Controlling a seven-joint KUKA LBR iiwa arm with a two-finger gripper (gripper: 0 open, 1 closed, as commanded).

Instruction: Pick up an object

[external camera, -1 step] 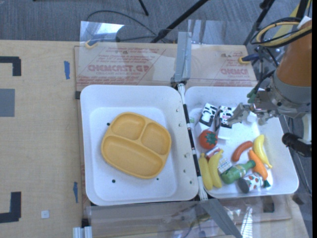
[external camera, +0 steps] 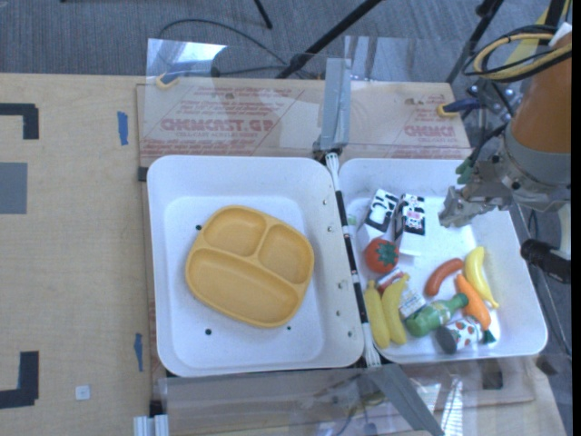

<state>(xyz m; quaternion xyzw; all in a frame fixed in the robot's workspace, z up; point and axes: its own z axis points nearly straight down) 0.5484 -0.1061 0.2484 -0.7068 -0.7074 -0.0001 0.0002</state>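
Within right bin (external camera: 531,330): three bananas (external camera: 383,312), one tomato (external camera: 381,255), two cartons (external camera: 397,213).

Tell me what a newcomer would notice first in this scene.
The big yellow divided plate lies alone in the left bin and draws the eye at once. Next comes the bright clutter of toy food in the right bin: a red tomato, yellow bananas, a sausage and a carrot. The tool hangs over that bin's far right part, beneath the arm's orange band.
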